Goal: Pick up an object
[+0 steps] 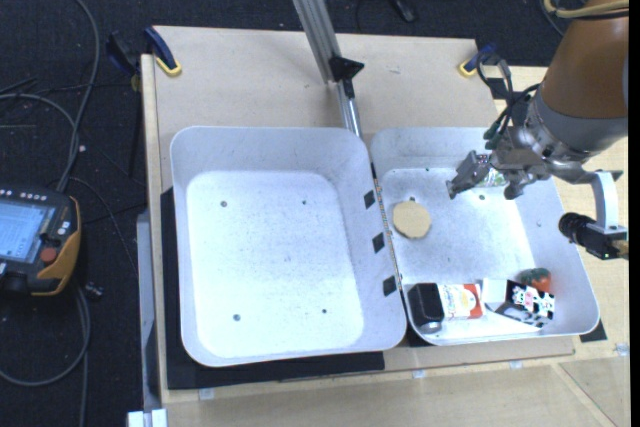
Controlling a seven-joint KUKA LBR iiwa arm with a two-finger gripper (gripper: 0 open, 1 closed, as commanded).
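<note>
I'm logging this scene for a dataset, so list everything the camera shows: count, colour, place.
Bins: 2, white, side by side on the bench; left bin, right bin.
Round flat disc: 1, tan, right bin, near its left wall.
Black block: 1, black, right bin's near edge.
Small packet: 1, white with red, beside the black block.
Cow-patterned item: 1, black and white with some orange and green, right bin's near right corner.
Bench: 1, light wood.
Clamps: 2, blue and yellow, far bench corners.
Metal pole: 1, grey, slanting down to the bins' junction.
Handheld pendant: 1, grey and orange, floor at left.
Arm: 1, grey with orange band, from the right.
Tool: 1, dark grey, above the right bin's far part.
</note>
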